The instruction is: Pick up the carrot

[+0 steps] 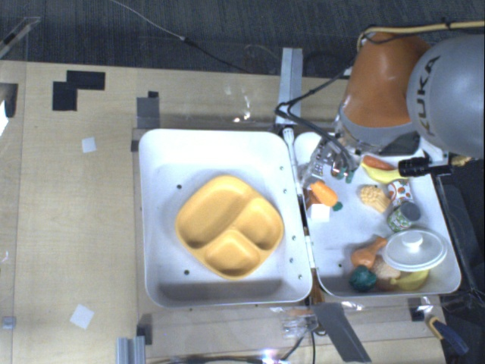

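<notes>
The right bin (447, 279) holds the carrot (323, 193); fingers (327, 171) above it, state unclear.

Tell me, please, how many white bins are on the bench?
2. The left bin holds a yellow divided plate; the right bin holds the carrot and other food items, below the gripper.

The arm (447, 82) is a thick rounded casting in smooth grey, and dark letters on its shell spell KUKA. Next to the grey comes a broad orange band (383, 78) — glossy, bulging like a dome. Thin black cables (307, 101) loop from below the band, and a pale yellowish line runs along the top of the arm. The gripper (327, 161) is small, metallic, cluttered — silver parts with tiny green and dark fittings.
</notes>
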